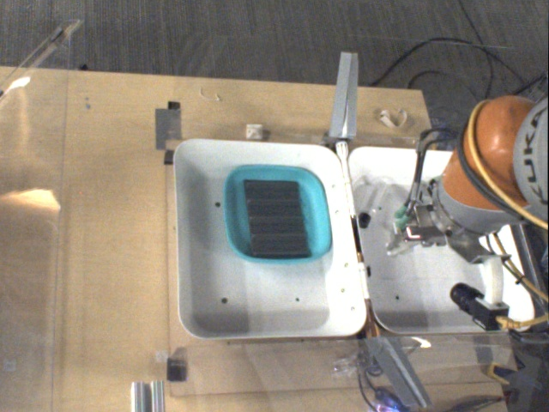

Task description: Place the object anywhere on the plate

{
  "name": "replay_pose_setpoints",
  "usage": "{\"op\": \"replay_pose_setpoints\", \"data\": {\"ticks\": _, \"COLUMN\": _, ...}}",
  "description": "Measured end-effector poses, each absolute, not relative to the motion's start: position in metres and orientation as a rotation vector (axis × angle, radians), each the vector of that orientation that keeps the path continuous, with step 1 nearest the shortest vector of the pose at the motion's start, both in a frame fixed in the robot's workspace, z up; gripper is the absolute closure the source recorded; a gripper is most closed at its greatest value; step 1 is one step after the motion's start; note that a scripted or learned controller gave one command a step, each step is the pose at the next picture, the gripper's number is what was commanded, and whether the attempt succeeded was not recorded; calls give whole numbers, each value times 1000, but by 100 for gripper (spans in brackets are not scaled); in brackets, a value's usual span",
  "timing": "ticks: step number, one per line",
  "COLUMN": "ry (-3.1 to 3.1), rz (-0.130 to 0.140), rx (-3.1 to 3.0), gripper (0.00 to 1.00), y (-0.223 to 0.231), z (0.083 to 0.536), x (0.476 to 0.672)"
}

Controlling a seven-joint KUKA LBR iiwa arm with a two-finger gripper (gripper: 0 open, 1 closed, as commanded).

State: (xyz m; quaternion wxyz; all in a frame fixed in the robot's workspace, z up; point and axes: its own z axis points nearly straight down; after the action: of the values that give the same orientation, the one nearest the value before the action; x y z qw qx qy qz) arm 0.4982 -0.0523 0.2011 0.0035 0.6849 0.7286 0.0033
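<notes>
- Object (400, 220): small and green, down in the right bin (412, 299), close by the wall shared with the other bin.
- Right at the tip of the arm (493, 144), maybe touching it. Too tiny and blurry to say if held.
- Open or shut at that tip: cannot tell from up here.
- Reaches in low from the right, likely so as to pick the green bit up.
- Plate (319, 221): blue, with a dark ridged middle, sitting flat in the left bin (206, 299), well apart from the object.
- Waits there as the drop spot, so looks like the job is not done yet.
- Both bins side by side on the tabletop (86, 230), so only a short hop over the wall.
</notes>
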Motion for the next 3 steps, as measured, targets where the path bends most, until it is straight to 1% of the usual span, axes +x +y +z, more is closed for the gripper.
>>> {"op": "replay_pose_setpoints", "data": {"ticks": 1, "ry": 2285, "rz": 16, "rx": 2140, "gripper": 100, "y": -52, "z": 212, "x": 500}}
{"op": "replay_pose_setpoints", "data": {"ticks": 2, "ry": 2460, "rz": 5, "rx": 1950, "gripper": 100, "y": 3, "z": 192, "x": 508}}
{"op": "replay_pose_setpoints", "data": {"ticks": 3, "ry": 2459, "rz": 5, "rx": 1950, "gripper": 0, "y": 2, "z": 192, "x": 508}}
